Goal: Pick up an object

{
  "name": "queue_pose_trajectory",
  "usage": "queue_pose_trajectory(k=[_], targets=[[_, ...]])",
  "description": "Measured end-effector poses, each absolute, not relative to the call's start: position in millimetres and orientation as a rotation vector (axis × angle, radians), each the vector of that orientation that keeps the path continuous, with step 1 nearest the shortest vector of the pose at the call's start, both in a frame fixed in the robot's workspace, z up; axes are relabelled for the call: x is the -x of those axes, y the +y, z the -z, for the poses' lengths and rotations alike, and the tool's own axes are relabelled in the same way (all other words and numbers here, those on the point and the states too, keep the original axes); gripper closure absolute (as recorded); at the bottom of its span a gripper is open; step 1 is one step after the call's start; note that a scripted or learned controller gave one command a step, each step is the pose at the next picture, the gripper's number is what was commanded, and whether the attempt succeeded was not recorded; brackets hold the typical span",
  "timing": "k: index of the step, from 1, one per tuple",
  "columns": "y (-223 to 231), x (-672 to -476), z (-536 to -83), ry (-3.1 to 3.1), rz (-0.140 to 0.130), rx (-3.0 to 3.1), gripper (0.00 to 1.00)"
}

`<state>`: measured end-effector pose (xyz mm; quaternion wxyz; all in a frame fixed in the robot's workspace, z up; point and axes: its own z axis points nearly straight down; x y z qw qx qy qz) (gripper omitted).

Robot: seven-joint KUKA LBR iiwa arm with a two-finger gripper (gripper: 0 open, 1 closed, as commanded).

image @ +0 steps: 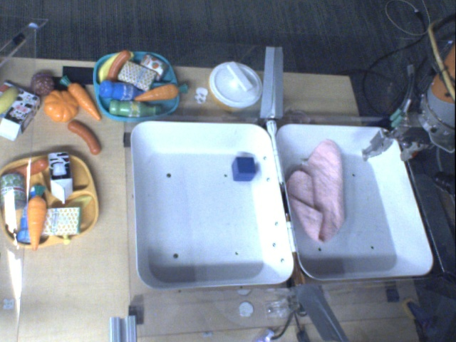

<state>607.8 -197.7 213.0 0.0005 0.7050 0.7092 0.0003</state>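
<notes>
Two things lie in the bins, and either could serve the task: a pink cloth [319,189] in the right bin [399,262] and a small blue block [244,167] in the left bin [185,262]. The cloth is bunched into a long heap, its long axis running far to near with a slight lean, and it sits in the left half of its bin, close to the shared divider. The block stands alone toward the far right of the left bin, just across the divider from the cloth. The tool [385,140] hangs over the far right corner of the right bin, well apart from both things and empty; whether its jaws are spread or closed cannot be told at this size and angle. From the tool, the cloth lies to the left and somewhat nearer, and it is clearly the closer candidate; the block lies farther left, beyond the divider. A judgement only: the coming move most likely calls for a sweep leftward over the right bin, then a descent onto the cloth, with the jaws set across its narrow width, left to right, not along its length. Soft folds may slip out of a shallow pinch. Outside the bins, on the desk [107,283] to the left, sit toy foods in a blue bowl [107,109] and a yellow tray [89,191], and a white lidded container [236,84] at the far edge.
</notes>
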Motion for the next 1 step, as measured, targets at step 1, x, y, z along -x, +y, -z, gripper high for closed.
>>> queue_pose_trajectory(k=[1], targets=[[-165.5, -656.7, -87.6, 2.131, -0.007, -2.297, 0.00]])
